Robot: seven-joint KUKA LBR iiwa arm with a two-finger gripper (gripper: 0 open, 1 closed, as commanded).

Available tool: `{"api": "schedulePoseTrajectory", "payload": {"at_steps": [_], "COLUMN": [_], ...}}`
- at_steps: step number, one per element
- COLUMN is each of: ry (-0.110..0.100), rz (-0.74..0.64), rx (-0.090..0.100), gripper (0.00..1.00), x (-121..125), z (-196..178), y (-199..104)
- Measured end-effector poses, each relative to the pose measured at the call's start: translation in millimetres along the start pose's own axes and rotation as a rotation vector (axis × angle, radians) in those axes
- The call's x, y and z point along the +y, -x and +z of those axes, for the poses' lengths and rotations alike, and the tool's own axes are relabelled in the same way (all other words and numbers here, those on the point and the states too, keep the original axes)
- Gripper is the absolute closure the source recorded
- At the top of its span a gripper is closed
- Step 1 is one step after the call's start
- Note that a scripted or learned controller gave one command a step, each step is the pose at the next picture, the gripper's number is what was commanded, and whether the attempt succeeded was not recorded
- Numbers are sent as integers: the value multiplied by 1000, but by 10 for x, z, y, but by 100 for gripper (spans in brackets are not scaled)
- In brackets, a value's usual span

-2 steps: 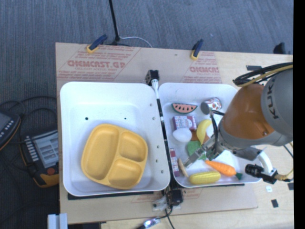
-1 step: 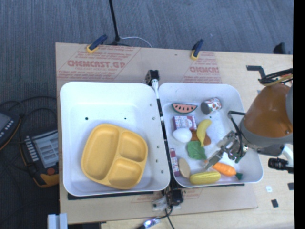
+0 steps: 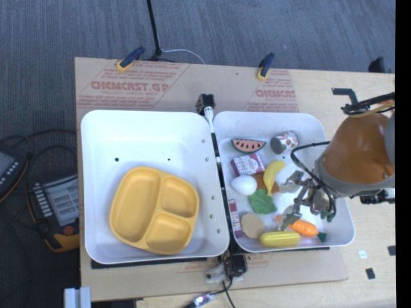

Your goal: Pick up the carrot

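Camera view, looking down at a slant.

Table (image 3: 128,82): flat tan board with red printed lettering, set on grey carpet; two clamps at its far edge, one blue and yellow (image 3: 130,58), one yellow (image 3: 264,67).

Left bin (image 3: 103,133): shallow, white, smooth plastic with rounded corners. Contents: one yellow tray (image 3: 154,209), glossy, rounded, divided into three compartments, lying toward the near side.

Right bin (image 3: 314,124): same make, touching the left bin along a shared middle edge. Contents, all small toy foods:
- watermelon slice (image 3: 248,145), red wedge with green rind, far side;
- can (image 3: 284,142), silver metal, lying on its side near the slice;
- red packet (image 3: 247,165), boxy, below the slice;
- banana (image 3: 272,174), yellow, curved;
- egg (image 3: 243,185), white, smooth, oval;
- green leaf (image 3: 262,202), crinkled;
- beige disc (image 3: 252,224), matte, near the bin's front wall;
- corn (image 3: 279,239), yellow, cylindrical, along the front wall;
- carrot (image 3: 304,228), orange, tapered, green at its right end, lying just above and to the right of the corn in the near right part of the bin.

Arm (image 3: 359,156): orange band and grey body, reaching in over the right bin's right side.

Claw (image 3: 297,205): metal fingers spread apart, nothing between them, pointing down and left. The carrot lies just below the fingertips, on the near side; whether they touch it cannot be told.
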State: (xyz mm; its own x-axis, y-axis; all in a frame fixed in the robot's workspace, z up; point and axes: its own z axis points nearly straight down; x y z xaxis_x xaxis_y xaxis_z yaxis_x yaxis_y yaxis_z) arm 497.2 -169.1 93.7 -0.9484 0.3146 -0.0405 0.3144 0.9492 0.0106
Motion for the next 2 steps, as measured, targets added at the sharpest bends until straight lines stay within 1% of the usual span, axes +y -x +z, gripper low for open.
{"api": "schedulePoseTrajectory", "payload": {"at_steps": [1, 2], "ry": [2, 1], "rz": [-344, -343], "rx": [-14, 8], "gripper": [0, 100], "x": [-98, -113], "z": [-18, -97], "y": [67, 33]}}
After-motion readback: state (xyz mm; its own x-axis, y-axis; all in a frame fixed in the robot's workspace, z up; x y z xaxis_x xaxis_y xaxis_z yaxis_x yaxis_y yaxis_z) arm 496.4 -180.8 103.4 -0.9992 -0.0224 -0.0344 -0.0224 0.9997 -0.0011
